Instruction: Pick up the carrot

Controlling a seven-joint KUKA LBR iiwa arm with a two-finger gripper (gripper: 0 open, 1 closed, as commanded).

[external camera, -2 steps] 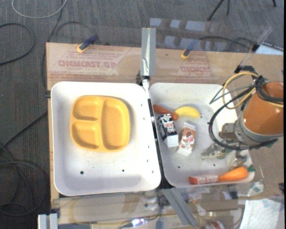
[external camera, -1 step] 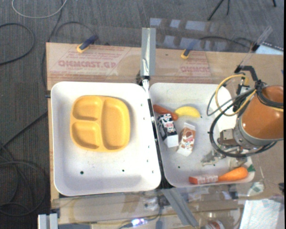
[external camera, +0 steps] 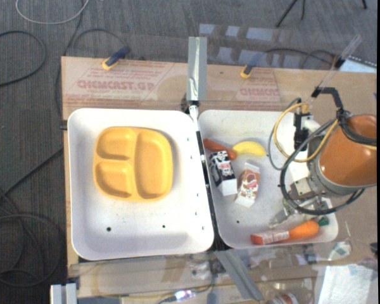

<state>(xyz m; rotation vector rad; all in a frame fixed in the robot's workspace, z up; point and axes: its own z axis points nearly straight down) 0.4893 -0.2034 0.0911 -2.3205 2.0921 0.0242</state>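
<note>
Grey carpet strewn with cables surrounds a cardboard-topped bench [external camera: 114, 84] bearing two white bins. A yellow divided tray [external camera: 134, 162] lies in the left bin [external camera: 88, 233]. The right bin [external camera: 240, 230] holds a banana [external camera: 249, 148], two small cartons [external camera: 235, 177] and, at its near right corner, the carrot [external camera: 303, 230]. The gripper [external camera: 290, 213] hangs just above the carrot; whether its fingers are spread or pressed together I cannot tell.

Two white bins, left [external camera: 82, 233] and right [external camera: 240, 230]. Left: one yellow divided tray [external camera: 134, 162]. Right: one carrot [external camera: 302, 230], one banana [external camera: 249, 148], two small cartons (one dark [external camera: 223, 169], one pale [external camera: 247, 185]), two red-orange pieces, kind unclear [external camera: 269, 237] [external camera: 214, 146].
</note>
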